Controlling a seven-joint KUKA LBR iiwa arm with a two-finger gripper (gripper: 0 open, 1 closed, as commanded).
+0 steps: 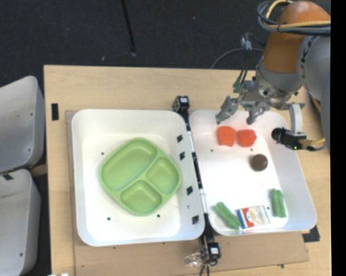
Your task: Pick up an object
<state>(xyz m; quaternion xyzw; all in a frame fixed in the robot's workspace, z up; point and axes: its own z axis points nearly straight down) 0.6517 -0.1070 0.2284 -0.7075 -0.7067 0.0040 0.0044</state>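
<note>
My gripper [240,114] hangs open over the far edge of the right bin [288,188], its two grey fingers spread apart with nothing between them. Just below the fingers lie two orange-red pieces: a squarish one [225,135] and a rounder one [246,137] beside it. A dark brown round object [258,163] rests further toward the bin's middle. Near the front edge lie a green pod [225,215], a small white and red packet [253,216] and a second green piece [277,203].
The left bin [87,211] holds a green divided plate [140,176] with three compartments. A black divider with clips [191,165] runs between the bins. A black fitting with a cable [289,138] sits at the right bin's right rim. White chair backs [12,137] stand on the left.
</note>
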